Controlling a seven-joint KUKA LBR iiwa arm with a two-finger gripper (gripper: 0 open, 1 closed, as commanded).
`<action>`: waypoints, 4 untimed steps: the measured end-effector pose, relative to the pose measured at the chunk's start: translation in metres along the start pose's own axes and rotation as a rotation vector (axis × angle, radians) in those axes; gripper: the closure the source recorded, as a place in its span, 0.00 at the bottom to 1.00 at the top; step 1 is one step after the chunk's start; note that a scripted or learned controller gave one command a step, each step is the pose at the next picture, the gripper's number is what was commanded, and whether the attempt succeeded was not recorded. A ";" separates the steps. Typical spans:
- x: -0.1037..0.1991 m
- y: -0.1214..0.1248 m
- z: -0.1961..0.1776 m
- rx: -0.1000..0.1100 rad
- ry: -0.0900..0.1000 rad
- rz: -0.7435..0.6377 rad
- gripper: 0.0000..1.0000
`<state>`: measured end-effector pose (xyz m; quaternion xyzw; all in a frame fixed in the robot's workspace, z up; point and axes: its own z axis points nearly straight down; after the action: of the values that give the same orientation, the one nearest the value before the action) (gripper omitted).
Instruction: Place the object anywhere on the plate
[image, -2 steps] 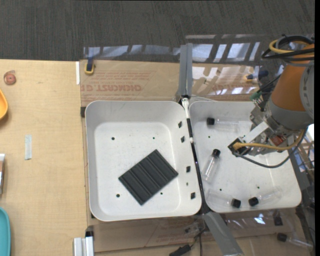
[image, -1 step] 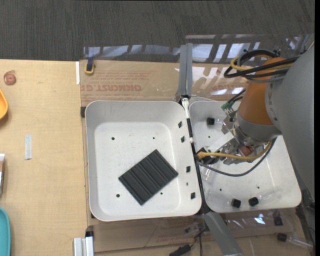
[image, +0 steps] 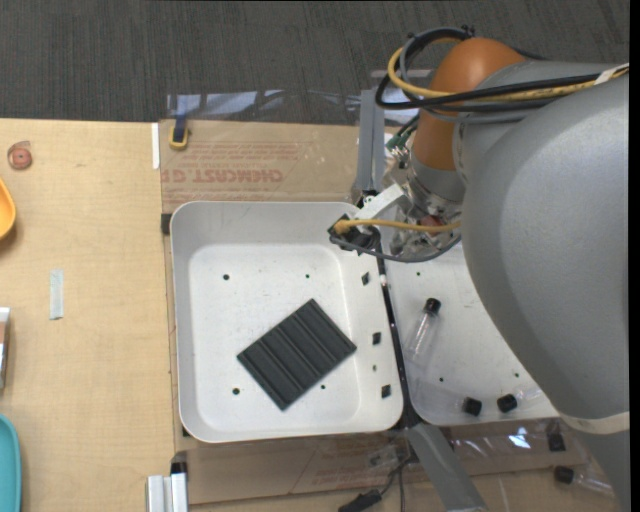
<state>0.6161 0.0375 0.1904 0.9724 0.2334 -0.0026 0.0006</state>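
A dark grey ribbed plate lies flat and turned at an angle in the left bin, toward its front middle. A small clear tube with a black cap lies in the right bin, close to the wall between the two bins. My gripper hangs under the orange band at the back left corner of the right bin, behind the tube and apart from it. The wrist and cables cover it from above. Nothing shows in its grasp.
Two small black pieces sit near the right bin's front wall. The grey arm covers most of the right bin. Brown cardboard lies behind the bins. On the wooden bench at left are an orange thing and a teal thing.
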 end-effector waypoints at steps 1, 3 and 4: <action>-0.063 -0.056 -0.038 0.002 -0.001 -0.244 1.00; -0.053 -0.082 -0.140 -0.001 0.000 -0.603 1.00; -0.099 -0.106 -0.096 0.001 -0.001 -0.981 1.00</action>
<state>0.4800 0.0866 0.2865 0.7478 0.6639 -0.0031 -0.0011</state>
